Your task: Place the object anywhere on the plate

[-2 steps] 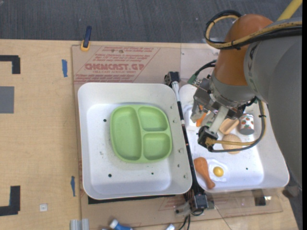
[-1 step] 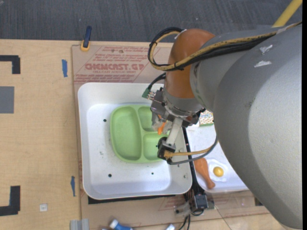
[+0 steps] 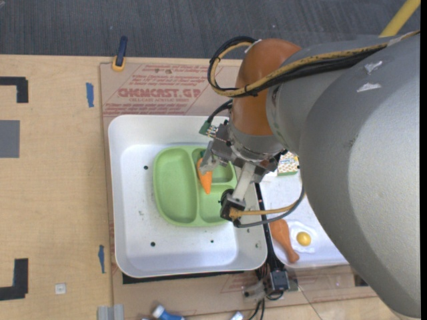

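On the bench, two white bins [image 3: 127, 199], one green plate [image 3: 177, 185]; fingers [image 3: 207, 172] grip one orange carrot [image 3: 205, 181].

Robot lab or test cell, not a home. Plywood bench [image 3: 53, 179] with black tape markers [image 3: 19, 90] and blue tape strips [image 3: 89, 94] well left of the gripper [image 3: 212, 160]. Printed cardboard sheet [image 3: 160, 85] under the white bins [image 3: 127, 199]. Orange clamp [image 3: 121, 53] at the bench edge beyond the gripper. Grey carpet floor [image 3: 133, 12]. Loose cabling [image 3: 230, 52] on the arm.
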You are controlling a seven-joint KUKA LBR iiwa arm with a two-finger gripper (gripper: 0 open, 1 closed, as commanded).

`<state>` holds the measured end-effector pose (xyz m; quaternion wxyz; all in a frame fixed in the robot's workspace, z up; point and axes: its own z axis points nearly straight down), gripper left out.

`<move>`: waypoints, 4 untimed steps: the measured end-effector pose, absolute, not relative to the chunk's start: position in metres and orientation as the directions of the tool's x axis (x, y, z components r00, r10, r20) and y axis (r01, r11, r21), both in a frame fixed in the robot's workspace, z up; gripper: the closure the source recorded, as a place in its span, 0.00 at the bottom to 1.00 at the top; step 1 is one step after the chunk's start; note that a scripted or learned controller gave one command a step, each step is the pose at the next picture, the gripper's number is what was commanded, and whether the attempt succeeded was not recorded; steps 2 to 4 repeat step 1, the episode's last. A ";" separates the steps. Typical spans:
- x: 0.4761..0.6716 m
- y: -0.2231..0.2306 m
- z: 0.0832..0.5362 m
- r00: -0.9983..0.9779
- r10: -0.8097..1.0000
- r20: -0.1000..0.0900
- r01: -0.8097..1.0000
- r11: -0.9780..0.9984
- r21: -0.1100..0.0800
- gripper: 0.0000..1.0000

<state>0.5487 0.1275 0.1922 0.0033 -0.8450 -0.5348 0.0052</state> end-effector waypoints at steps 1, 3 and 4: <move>0.550 0.174 0.317 0.546 0.838 0.007 0.838 -0.546 0.003 0.00; 0.550 0.174 0.317 0.546 0.838 0.007 0.838 -0.546 0.003 0.00; 0.550 0.174 0.317 0.546 0.838 0.007 0.838 -0.546 0.003 0.00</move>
